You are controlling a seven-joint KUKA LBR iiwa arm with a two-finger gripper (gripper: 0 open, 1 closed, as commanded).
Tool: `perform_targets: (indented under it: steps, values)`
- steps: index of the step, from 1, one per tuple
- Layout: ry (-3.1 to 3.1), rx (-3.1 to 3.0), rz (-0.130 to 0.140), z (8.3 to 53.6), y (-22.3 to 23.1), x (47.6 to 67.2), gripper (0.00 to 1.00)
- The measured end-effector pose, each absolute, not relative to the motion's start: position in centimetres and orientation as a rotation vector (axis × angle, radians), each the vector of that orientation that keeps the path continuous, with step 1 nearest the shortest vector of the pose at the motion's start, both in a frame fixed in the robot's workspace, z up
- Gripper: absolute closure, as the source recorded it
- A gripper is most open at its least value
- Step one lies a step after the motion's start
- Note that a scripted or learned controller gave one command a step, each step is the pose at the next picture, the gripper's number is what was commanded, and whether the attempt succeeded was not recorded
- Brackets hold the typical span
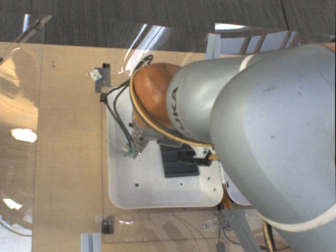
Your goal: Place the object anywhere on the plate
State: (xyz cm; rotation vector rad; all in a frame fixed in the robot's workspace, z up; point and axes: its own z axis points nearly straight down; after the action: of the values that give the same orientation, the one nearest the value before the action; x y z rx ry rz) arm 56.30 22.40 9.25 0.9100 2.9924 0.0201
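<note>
The object is most likely the small pale-green piece (pixel 129 151) at the claw's tip, low over the left part of the white bin (pixel 157 196); treat this identification as uncertain. The claw (pixel 132 148) is hanging just above the bin floor, and you cannot tell whether it is spread or pressed together. You are probably watching the pick step. The grey arm (pixel 252 119) is hiding the plate, so the next move is calling for a confirmed hold, then a lift.

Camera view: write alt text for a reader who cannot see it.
A large grey robot arm with an orange band reaches in from the right over a shallow white bin, covering much of it. Its gripper hangs near the bin's left edge, with black cables looping down to it. The bin rests on a pale wooden bench.
</note>
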Motion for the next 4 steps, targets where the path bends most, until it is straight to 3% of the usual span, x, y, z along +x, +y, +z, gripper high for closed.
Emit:
perform_targets:
  steps: [1,2,3,4]
  values:
    - [3.101,0.327,0.021,9.3,20.0,51.3,1.0]
    - [3.107,-0.178,0.017,9.3,17.5,49.5,1.0]
    - [3.089,-0.504,0.005,20.2,14.7,49.9,1.0]
    - [3.123,-0.227,0.008,25.3,21.7,55.2,1.0]
